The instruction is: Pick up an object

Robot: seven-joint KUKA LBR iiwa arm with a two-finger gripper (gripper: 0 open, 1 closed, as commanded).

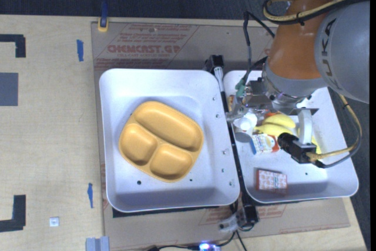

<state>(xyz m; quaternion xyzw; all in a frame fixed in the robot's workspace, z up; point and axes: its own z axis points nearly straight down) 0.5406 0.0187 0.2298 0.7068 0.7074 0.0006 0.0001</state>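
Gripper [264, 116] sat low over the right bin [341, 185] clutter; couldn't tell finger state. Banana [278, 123] lay just under the wrist. I judged a centred, vertical descent on it was safest.

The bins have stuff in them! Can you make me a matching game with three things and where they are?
Things:
1. yellow tray
2. small red box
3. banana

Places:
A. right bin, near its front edge
B. left bin
C. right bin, just under the arm's wrist

Pairs: 1-B, 2-A, 3-C
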